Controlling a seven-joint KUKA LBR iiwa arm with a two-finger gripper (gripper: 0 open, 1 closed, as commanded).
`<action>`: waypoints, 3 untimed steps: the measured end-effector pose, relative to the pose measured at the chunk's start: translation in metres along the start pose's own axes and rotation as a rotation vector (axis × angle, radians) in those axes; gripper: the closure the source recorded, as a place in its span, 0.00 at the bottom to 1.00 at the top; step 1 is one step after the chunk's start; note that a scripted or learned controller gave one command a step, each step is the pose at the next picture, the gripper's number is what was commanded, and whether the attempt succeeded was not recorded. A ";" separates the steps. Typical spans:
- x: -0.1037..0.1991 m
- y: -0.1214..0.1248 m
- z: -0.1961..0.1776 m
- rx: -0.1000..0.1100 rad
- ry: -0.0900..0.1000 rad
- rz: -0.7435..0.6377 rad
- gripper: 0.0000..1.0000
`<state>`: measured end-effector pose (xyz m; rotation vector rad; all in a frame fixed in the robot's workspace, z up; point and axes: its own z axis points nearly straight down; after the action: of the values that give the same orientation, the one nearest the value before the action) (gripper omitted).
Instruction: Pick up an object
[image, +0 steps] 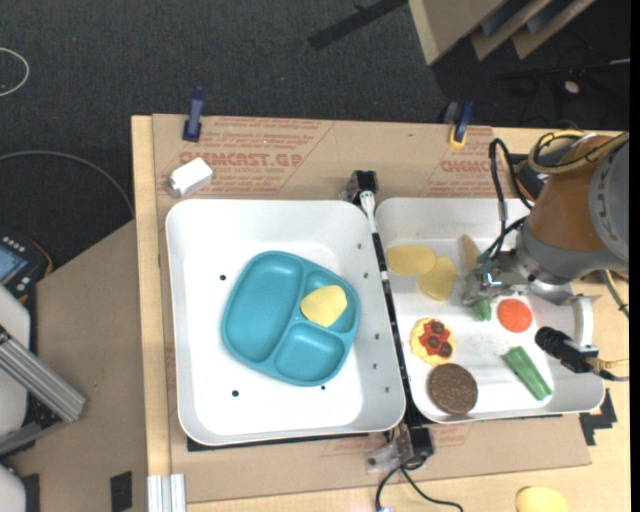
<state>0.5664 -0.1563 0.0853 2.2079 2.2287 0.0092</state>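
You see the gripper (481, 291) low in the right bin (590, 400), right of centre frame, over a green piece (482, 308); grip state cannot be told. Nearby: orange disc (515, 315), green stick (527, 371), brown disc (452, 388), pizza toy (433, 340). Left bin (200, 400): blue tray (260, 320) with yellow piece (324, 304).

One fixed camera above the bench (300, 150), slanted down on both white bins (190, 300)
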 end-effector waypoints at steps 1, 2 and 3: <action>-0.072 0.039 0.000 0.003 -0.006 0.012 1.00; -0.068 0.039 -0.011 0.003 -0.004 0.008 1.00; -0.068 -0.026 -0.001 0.007 -0.001 0.013 1.00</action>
<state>0.5409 -0.2246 0.0860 2.2253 2.2175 0.0007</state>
